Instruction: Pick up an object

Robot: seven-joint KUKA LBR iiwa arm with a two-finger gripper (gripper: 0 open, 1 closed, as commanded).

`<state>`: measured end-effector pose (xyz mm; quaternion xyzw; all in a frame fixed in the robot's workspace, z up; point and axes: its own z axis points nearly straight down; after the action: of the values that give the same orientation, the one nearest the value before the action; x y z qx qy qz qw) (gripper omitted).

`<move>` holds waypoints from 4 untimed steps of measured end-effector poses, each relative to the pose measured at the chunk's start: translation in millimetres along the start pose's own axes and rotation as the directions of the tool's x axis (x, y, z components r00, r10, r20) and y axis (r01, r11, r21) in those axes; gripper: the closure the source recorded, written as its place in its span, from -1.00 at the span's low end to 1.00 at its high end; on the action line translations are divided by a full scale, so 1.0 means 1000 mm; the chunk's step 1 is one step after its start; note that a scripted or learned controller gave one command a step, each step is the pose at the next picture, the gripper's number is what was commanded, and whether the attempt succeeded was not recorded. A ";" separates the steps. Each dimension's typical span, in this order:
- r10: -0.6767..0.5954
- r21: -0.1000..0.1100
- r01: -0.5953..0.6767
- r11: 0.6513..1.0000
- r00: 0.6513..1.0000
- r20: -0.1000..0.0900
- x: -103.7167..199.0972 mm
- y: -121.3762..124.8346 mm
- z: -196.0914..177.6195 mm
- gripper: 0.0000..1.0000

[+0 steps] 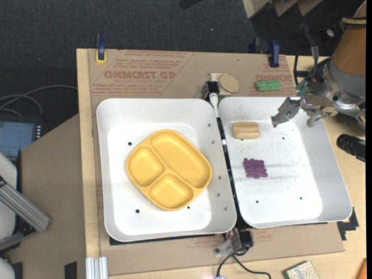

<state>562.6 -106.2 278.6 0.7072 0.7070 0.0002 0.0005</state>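
Note:
A tan block [246,131] lies in the upper left part of the right bin [325,208]. Below it rests a small purple lump [254,168]. My gripper [299,115] hangs over the bin's upper right area, to the right of the tan block and apart from it. Its fingers [283,113] stand open with nothing between them. The arm's orange band and grey wrist reach in from the right edge.
A yellow divided plate [168,168] fills the middle of the left bin [110,127]. A green object [268,85] and a round tan disc [230,83] lie on the cardboard behind the bins. A black clip [210,90] sits at the bins' shared top edge.

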 end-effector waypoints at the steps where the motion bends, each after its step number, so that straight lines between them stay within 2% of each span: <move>1: 0.003 0.012 -0.003 1.000 1.000 -0.004 -0.008 -0.056 0.111 -1.00; 2: -0.002 0.002 0.002 1.000 1.000 -0.003 -0.001 -0.008 0.198 -1.00; 3: 0.002 0.007 -0.002 1.000 1.000 -0.003 0.014 -0.052 0.194 -1.00; 4: 0.001 0.005 -0.001 1.000 1.000 -0.002 0.011 -0.062 0.194 -1.00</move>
<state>500.4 -95.3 84.3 0.7075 0.7067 -0.0007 -0.0018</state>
